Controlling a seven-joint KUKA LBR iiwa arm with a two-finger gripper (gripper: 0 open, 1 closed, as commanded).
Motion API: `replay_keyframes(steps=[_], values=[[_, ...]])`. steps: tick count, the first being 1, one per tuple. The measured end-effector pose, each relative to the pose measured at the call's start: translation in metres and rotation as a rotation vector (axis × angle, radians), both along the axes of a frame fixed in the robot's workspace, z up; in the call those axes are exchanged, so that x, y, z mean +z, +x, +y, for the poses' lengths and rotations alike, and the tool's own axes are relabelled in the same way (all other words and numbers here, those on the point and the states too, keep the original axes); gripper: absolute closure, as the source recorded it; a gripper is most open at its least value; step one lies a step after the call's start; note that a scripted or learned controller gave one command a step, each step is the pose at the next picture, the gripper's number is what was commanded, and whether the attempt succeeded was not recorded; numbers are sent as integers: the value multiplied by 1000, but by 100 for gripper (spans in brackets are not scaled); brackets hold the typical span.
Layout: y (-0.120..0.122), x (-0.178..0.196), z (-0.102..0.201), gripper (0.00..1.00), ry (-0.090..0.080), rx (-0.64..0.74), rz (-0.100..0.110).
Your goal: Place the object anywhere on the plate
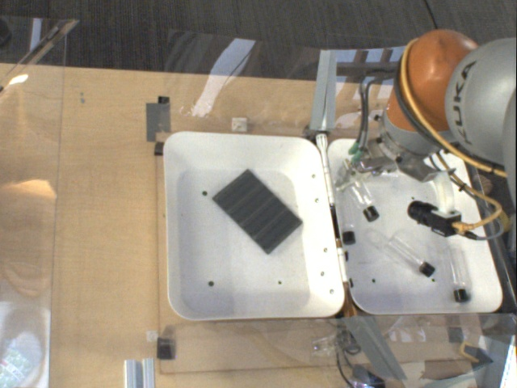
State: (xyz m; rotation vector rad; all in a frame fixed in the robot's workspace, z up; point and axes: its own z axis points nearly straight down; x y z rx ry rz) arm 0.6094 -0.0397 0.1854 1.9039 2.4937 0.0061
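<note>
1. In the right-hand white bin [485,297] lie several clear plastic tubes with black caps, the objects of the task; one clear tube with a black cap [363,200] sits near the bin's upper left part, slanted, its cap at the lower end.
2. A second clear capped tube [409,255] lies slanted in the middle of that bin, its black cap toward the lower right.
3. A third clear capped tube [457,277] lies nearly upright along the bin's right side, its cap at the bottom end.
4. A small black cap-like piece [348,237] rests close to the bin's left wall.
5. The dark grey ribbed rectangular plate [257,210] lies flat and turned at a slant in the middle of the left-hand white bin [186,289], well apart from the tubes.
6. The gripper [354,170] hangs over the upper left corner of the right-hand bin, just above the first tube; whether it is spread or closed cannot be told, and no tube can be seen in its grasp.
7. The grey arm with its orange band [428,67] reaches in from the upper right.
8. A black fitting with cabling [432,217] hangs beside the wrist, over the bin's middle right.
</note>
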Motion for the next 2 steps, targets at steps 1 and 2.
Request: replay_keyframes(steps=[1, 2], values=[[-31, 0, 12, 100, 0, 77, 0], [-43, 0, 31, 100, 0, 145, 0]])
